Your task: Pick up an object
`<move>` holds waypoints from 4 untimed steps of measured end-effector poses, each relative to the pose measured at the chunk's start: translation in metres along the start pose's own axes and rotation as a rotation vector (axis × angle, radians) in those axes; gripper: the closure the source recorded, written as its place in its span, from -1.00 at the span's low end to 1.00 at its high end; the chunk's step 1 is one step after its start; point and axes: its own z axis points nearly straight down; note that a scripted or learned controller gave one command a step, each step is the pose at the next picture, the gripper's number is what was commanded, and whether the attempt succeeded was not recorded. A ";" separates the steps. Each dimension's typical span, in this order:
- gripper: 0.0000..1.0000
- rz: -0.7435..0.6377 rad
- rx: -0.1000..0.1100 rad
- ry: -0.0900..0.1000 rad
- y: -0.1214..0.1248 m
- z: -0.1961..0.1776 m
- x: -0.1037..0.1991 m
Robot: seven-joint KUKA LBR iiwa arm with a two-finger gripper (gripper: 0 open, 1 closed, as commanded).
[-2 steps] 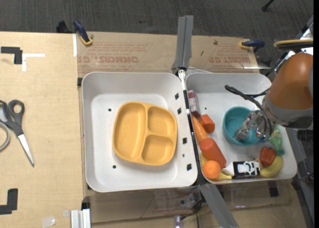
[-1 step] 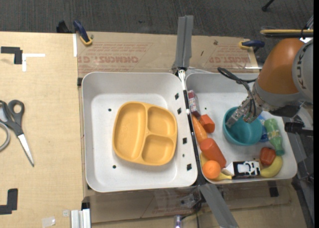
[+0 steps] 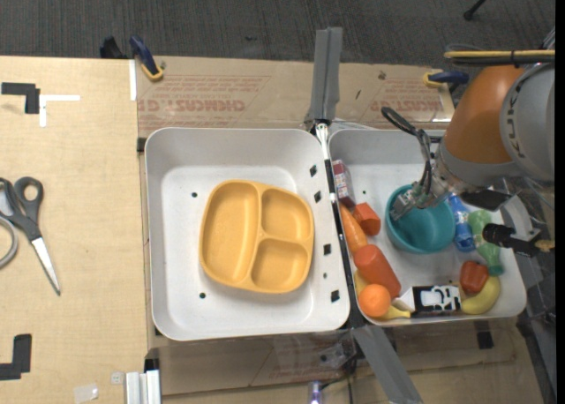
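The right bin (image 3: 371, 151) holds a teal bowl (image 3: 430, 228), a blue bottle (image 3: 462, 224), a green piece (image 3: 484, 224), a red fruit (image 3: 473, 275), a banana (image 3: 483, 298), a black-and-white item (image 3: 437, 298), an orange ball (image 3: 374, 300), a red-orange cylinder (image 3: 378, 270), an orange carrot shape (image 3: 352, 229), a small red-orange block (image 3: 368, 217) and a thin tube (image 3: 341, 183). My gripper (image 3: 409, 205) is low over the bowl's left rim, reaching in from the right. Whether it touches the rim is unclear.
The left bin (image 3: 172, 243) carries a yellow divided plate (image 3: 258, 236). A metal divider (image 3: 327, 76) runs between the bins. Scissors (image 3: 31, 226) lie on the bench at far left. The arm's orange band (image 3: 490, 111) hangs over the right bin's back right corner.
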 end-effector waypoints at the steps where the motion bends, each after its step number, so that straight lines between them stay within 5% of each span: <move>1: 1.00 0.311 -0.001 -0.001 0.068 -0.001 -0.029; 2: 1.00 0.030 -0.002 -0.004 0.020 -0.061 -0.118; 3: 1.00 -0.199 -0.003 -0.001 -0.005 -0.002 -0.065; 4: -1.00 -0.199 -0.016 -0.015 0.000 -0.012 -0.068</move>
